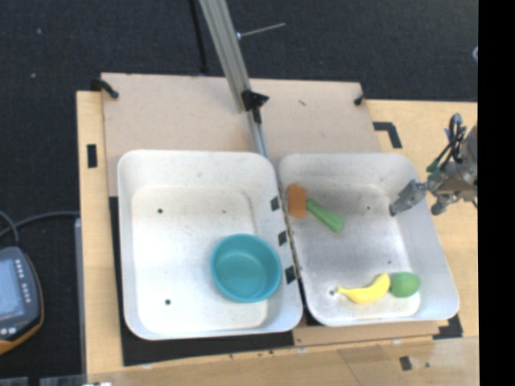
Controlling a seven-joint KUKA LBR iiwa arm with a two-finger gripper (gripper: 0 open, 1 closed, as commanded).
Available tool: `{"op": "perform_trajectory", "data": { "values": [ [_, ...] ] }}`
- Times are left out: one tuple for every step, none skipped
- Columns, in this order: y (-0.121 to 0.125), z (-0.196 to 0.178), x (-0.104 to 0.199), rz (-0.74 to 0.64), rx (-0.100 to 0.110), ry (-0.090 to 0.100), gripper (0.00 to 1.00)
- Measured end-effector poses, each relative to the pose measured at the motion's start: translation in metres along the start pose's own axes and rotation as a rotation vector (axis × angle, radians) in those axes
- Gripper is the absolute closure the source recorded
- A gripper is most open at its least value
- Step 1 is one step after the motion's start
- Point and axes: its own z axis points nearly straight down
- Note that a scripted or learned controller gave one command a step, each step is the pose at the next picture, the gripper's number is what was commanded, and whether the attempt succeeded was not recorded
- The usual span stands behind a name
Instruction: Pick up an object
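My gripper [420, 206] hangs over the right rim of the right bin [354, 175], open, with nothing between its fingers. Below it in that bin lie a yellow banana [364, 290] and a green round fruit [405, 284], touching each other near the front wall. An object with an orange head and a green handle [315, 210] lies by the bin's left wall, well left of the gripper. A teal bowl [245, 268] sits upright in the left bin [161, 183], at its front right.
A slanted metal rail [229, 51] runs down to the gap between the bins at the back. A handheld pendant [16, 296] lies off the bench at the far left. Brown board [201, 111] lies behind the bins.
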Motion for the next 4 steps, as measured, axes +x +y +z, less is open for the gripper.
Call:
{"op": "perform_trajectory", "data": {
  "values": [
    [0.0, 0.0, 0.0, 0.0, 0.0, 0.0, 0.0],
    [0.003, 0.042, 0.0, 0.002, 0.005, -0.002, 0.0],
    [-0.006, 0.102, 0.004, 0.003, 0.007, -0.001, 0.0],
    [-0.006, 0.145, 0.003, 0.004, 0.003, -0.003, 0.0]
  ]
}}
